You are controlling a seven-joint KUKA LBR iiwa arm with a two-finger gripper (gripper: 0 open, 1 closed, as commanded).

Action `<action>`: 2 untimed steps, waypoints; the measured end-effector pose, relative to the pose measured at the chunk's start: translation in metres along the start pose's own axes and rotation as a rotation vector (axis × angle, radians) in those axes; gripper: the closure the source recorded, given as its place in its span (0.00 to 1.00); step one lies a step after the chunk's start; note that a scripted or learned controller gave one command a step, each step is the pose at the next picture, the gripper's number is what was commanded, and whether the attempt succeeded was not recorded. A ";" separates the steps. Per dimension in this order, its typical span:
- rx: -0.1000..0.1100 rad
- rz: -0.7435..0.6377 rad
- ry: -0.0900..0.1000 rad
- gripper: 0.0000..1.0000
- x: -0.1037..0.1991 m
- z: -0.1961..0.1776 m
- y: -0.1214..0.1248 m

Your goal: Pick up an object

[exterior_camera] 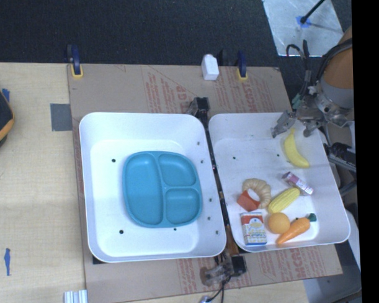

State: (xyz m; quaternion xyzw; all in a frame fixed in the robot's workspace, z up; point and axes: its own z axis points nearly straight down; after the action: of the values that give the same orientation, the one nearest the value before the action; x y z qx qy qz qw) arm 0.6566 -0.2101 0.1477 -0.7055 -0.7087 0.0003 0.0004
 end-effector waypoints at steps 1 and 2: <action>0.003 0.001 0.001 0.00 -0.001 0.002 -0.014; 0.003 0.000 -0.001 0.00 0.006 -0.011 -0.058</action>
State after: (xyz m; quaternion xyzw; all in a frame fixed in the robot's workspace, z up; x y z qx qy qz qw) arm 0.5990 -0.2047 0.1586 -0.7056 -0.7086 0.0015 0.0010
